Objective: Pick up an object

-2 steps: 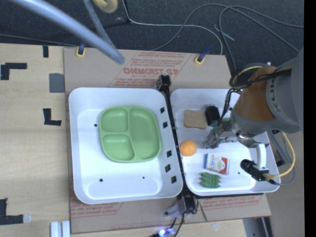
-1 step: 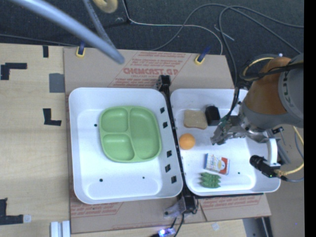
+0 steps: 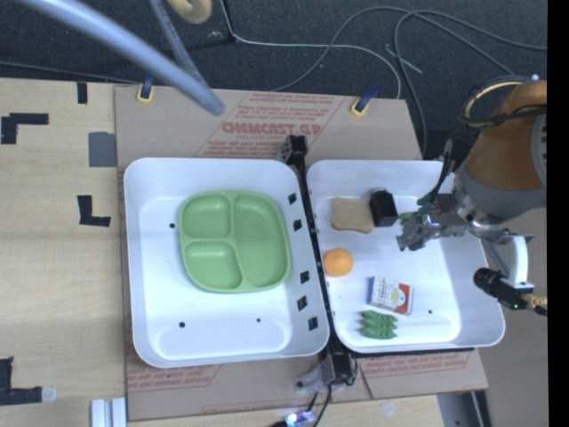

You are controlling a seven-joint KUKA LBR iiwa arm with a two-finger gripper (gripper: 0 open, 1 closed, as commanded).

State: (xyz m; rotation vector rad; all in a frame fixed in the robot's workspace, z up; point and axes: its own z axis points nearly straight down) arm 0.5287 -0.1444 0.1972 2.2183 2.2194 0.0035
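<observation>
The right bin [image 3: 444, 327] holds a tan bread slice [image 3: 352, 215], a black block [image 3: 382, 207], an orange ball [image 3: 338, 262], a small white carton with red and blue print [image 3: 390, 294] and a green pea pod [image 3: 379, 325]. My gripper [image 3: 414, 232] hangs over the bin's upper right part, just right of the black block and above the carton. Nothing shows between its fingers.
The left bin [image 3: 151, 283] carries a green divided plate [image 3: 235, 240]. Both bins sit on a cardboard sheet [image 3: 267, 118]. Cables [image 3: 391, 34] trail across the dark floor behind. The arm's grey and orange body [image 3: 507, 167] overhangs the right bin's right edge.
</observation>
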